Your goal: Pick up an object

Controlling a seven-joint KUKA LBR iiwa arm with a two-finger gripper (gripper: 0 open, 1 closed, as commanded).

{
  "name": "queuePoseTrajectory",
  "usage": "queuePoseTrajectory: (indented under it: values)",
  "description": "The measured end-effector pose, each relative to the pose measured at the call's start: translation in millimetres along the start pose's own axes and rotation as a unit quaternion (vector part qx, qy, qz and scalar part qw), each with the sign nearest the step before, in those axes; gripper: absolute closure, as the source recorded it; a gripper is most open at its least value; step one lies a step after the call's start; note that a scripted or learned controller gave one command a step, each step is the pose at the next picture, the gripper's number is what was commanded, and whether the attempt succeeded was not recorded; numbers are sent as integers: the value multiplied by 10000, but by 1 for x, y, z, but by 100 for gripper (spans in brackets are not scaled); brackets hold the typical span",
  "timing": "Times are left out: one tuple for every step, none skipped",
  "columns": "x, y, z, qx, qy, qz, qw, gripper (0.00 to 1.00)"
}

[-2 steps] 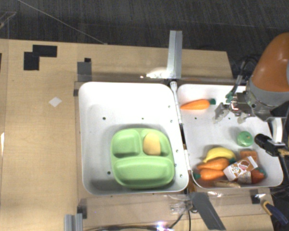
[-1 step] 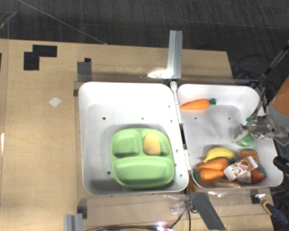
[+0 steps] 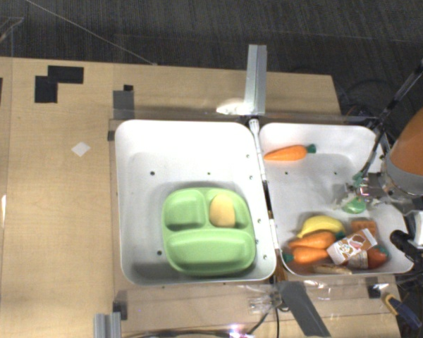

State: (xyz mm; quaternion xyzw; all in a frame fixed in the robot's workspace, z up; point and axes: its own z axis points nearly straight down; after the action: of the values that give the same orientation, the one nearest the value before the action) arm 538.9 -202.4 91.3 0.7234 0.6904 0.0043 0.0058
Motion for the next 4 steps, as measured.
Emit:
queuePoseTrajectory:
  values:
    - [-4,-28,-120,34,2,-432,9991,0]
    - [19,22,-3,45,6,271,9996,0]
    - [6,9,0,-9,8,471,9989,0]
    - [13,-6,0,-26,-12,225,9997,0]
